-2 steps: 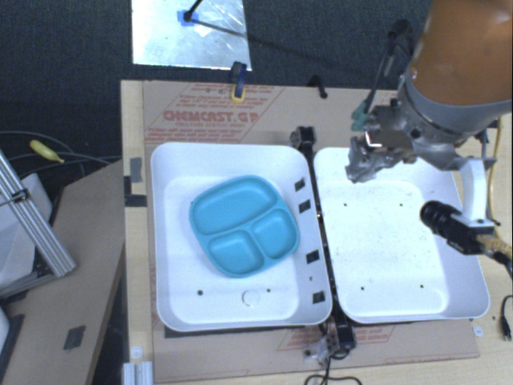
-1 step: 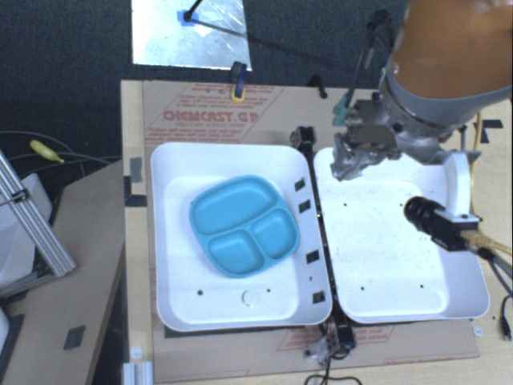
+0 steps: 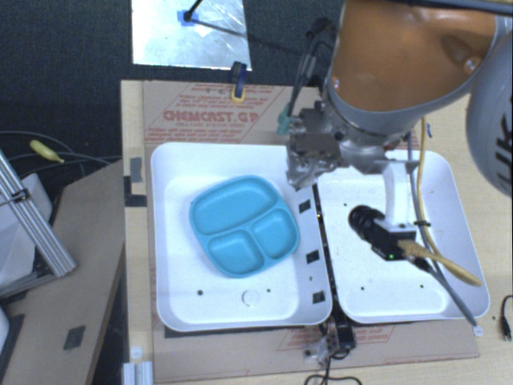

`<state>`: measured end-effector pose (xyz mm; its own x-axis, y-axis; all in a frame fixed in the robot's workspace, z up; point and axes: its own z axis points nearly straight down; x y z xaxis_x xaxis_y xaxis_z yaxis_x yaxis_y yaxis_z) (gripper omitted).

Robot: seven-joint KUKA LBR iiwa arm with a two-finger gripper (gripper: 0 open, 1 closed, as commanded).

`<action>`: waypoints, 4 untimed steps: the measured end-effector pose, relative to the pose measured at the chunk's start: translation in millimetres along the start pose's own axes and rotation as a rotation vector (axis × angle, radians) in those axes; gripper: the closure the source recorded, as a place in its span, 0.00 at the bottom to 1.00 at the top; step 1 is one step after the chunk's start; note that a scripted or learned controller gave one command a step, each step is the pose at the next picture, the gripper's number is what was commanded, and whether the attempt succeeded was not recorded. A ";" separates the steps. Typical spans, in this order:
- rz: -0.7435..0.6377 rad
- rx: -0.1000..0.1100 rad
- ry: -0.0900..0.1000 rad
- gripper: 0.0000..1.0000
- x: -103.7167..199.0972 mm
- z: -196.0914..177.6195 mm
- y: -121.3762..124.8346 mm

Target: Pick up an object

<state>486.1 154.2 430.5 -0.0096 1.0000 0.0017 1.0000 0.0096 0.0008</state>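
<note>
1. Lying flat near the middle of the left shallow white bin (image 3: 180, 295) is a light-blue three-compartment plastic tray (image 3: 243, 224).
2. The grey metal gripper (image 3: 301, 176) hangs over that bin's far right corner, just beside the tray's far right edge.
3. Open or closed, touching the tray or not — neither can be told.

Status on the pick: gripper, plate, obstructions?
Gripper at the divider between bins, close by the blue plate; contact unclear. Plate flat in left bin. Nothing on top of it.
</note>
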 end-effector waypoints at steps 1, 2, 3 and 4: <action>0.014 -0.007 -0.001 1.00 -66.2 -50.2 0.3; 0.001 -0.002 0.001 1.00 -3.5 -44.0 0.0; 0.014 0.000 -0.002 1.00 -58.2 -23.2 0.0; 0.000 -0.001 0.000 1.00 4.7 -15.4 0.1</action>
<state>486.1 158.8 445.9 -0.0092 1.0000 0.0018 1.0000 0.0092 0.0013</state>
